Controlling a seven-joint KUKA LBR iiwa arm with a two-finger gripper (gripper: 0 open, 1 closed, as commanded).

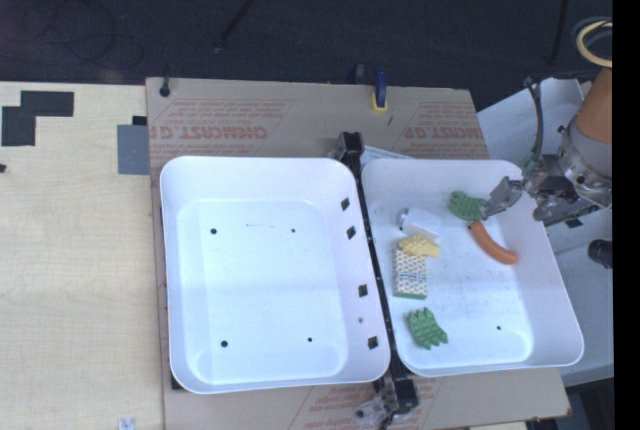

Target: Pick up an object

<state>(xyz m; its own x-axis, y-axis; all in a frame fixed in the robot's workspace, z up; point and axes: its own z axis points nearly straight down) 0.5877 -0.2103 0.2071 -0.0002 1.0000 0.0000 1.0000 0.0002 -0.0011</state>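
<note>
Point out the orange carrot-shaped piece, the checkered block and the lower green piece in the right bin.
orange carrot-shaped piece [494,244], camera view, mid-body.
checkered block [410,275], camera view, centre of top face.
lower green piece [426,328], camera view, its middle.

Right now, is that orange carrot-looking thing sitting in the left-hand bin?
No, the orange carrot-shaped toy lies in the right bin, near the end effector.

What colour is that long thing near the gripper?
Orange, like a carrot; seen in the camera view.

Two white bins [260,180], two green toys [463,206], one orange carrot [494,244]
</note>
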